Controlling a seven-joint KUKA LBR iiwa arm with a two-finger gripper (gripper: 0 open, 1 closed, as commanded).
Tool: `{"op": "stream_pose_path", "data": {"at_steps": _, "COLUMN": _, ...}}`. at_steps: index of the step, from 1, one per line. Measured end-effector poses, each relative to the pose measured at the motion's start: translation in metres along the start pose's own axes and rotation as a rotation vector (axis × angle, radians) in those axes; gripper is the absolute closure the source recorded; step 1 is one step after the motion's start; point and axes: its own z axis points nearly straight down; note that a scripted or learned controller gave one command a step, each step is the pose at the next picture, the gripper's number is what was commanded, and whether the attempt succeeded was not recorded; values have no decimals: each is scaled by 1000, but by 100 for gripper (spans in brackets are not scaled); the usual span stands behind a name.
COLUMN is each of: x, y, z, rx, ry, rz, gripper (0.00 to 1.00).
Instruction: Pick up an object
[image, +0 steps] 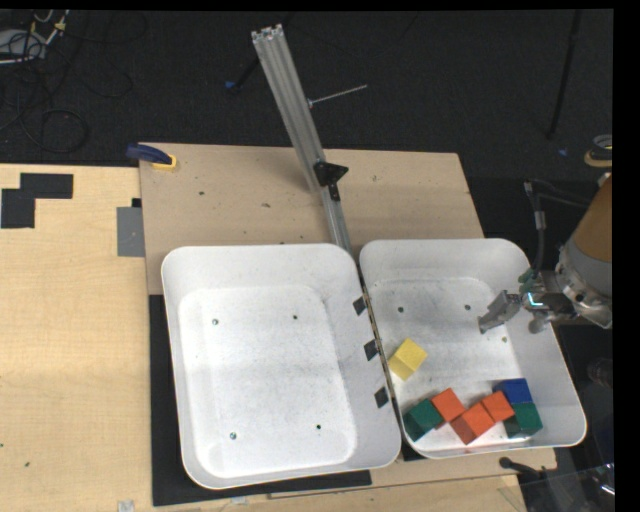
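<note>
Our gripper looks open and holds nothing. We should go down straight over the yellow block, which sits alone.

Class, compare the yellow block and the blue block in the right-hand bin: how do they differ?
The yellow block is yellow; the blue block is blue. The yellow block lies alone near the bin's left wall; the blue block sits packed among orange and green blocks near the front right corner. Both lie in the right bin.
</note>
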Motion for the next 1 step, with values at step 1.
{"op": "stream_pose_path", "data": {"at_steps": 1, "x": 0, "y": 1, "z": -3, "rx": -5, "ry": -1, "rz": 1, "gripper": 0}}
